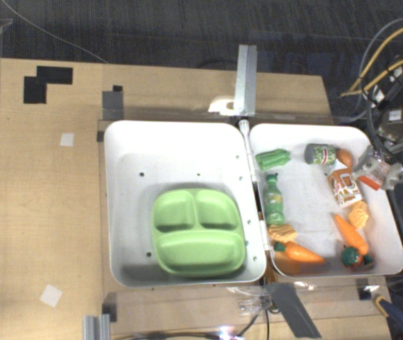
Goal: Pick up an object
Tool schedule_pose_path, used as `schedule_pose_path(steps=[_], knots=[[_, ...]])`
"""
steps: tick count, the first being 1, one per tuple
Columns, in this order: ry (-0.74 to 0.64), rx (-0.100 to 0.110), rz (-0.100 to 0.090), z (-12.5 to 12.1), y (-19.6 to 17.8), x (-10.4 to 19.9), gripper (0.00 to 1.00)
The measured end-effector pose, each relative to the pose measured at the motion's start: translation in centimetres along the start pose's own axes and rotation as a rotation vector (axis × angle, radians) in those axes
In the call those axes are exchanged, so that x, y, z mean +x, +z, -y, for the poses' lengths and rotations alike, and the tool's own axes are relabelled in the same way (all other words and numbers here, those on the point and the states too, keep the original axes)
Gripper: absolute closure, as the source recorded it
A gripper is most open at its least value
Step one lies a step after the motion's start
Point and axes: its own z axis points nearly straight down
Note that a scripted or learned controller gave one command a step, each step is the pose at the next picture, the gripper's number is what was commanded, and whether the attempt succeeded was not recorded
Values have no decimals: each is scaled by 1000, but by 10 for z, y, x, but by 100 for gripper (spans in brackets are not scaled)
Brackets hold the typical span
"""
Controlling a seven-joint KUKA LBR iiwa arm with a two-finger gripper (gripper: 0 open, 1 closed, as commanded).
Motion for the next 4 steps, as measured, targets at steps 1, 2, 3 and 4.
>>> schedule_pose_path(steps=[1, 2, 3, 4], knots=[[244, 5, 1, -47, 165, 23, 100], [178, 14, 0, -4, 26, 9, 100], [178, 12, 4, -4, 19, 7, 100], [-292, -4, 1, 10, 77, 2, 100]])
